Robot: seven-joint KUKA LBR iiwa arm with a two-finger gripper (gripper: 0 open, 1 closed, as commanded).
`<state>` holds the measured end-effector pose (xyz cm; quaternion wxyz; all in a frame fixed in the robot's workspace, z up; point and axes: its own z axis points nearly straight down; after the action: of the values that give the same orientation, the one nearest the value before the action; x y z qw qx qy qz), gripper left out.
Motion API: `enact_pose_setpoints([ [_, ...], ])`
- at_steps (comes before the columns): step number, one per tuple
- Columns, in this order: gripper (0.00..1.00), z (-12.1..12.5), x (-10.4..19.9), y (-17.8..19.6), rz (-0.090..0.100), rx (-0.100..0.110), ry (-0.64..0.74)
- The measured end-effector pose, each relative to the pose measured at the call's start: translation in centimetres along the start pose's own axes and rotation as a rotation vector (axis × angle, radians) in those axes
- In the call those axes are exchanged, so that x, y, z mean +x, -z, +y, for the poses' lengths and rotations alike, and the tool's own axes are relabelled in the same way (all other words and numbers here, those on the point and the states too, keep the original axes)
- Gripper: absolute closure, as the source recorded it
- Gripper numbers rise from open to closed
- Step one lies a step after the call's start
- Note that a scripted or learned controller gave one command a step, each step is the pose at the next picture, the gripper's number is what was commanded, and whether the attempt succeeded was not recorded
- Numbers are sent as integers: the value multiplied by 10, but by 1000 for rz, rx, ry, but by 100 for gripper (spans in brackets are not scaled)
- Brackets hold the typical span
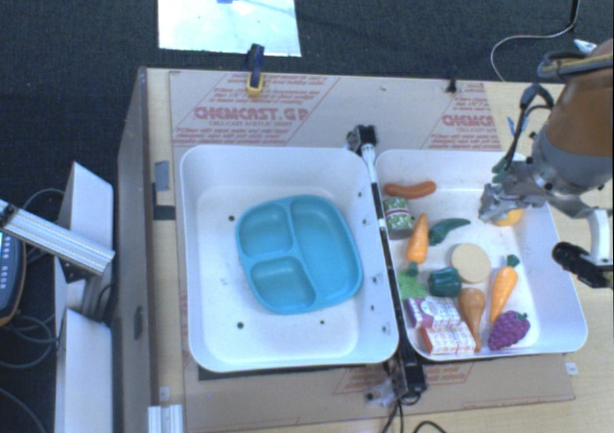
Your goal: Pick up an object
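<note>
My gripper hangs low over the far right part of the right bin. A small yellow thing peeks out right under its tip, and whether it is gripped is hidden. Several toy foods lie in this bin: a reddish sausage, a small can, an orange carrot, a dark green pod, a beige disc, a teal cup, a second carrot, a tan pear shape, purple grapes and a pink box.
The left bin holds a blue divided plate. A ridge where the two bin walls meet runs between the bins. The arm comes in from the right, above the right bin's far corner.
</note>
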<state>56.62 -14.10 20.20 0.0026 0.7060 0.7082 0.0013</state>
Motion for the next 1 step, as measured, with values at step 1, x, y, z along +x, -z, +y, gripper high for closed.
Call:
enact_pose_setpoints([
  [1, 0, -1, 0, -1, 1, 3, 0],
])
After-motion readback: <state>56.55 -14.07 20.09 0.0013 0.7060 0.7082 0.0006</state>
